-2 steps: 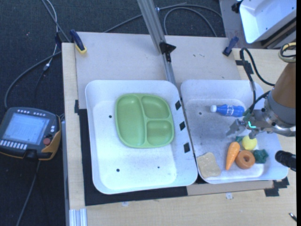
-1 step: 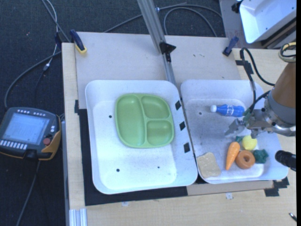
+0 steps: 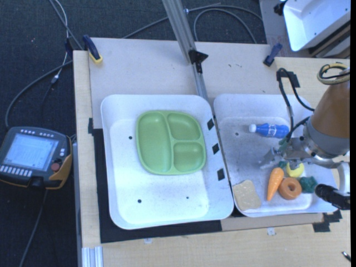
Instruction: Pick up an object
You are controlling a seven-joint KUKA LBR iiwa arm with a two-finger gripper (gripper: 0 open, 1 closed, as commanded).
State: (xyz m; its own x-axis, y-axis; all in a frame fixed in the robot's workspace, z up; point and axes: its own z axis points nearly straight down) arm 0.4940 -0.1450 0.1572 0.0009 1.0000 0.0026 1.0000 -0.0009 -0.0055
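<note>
The single camera was fixed above the bench (image 3: pixel 139 60) and looked down at a slant. It stood far enough to take in both white bins (image 3: pixel 119 204).

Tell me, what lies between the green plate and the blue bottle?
In the camera view, the adjoining rims of the two white bins, with black clips, lie between the green plate and the blue bottle; otherwise bare bin floor.

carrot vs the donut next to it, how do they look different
The carrot is long, tapered and bright orange, lying at a slant; the donut is round, ring-shaped with a centre hole, and duller brown-orange. Both are toy foods lying side by side in the right bin, near the gripper.
</note>
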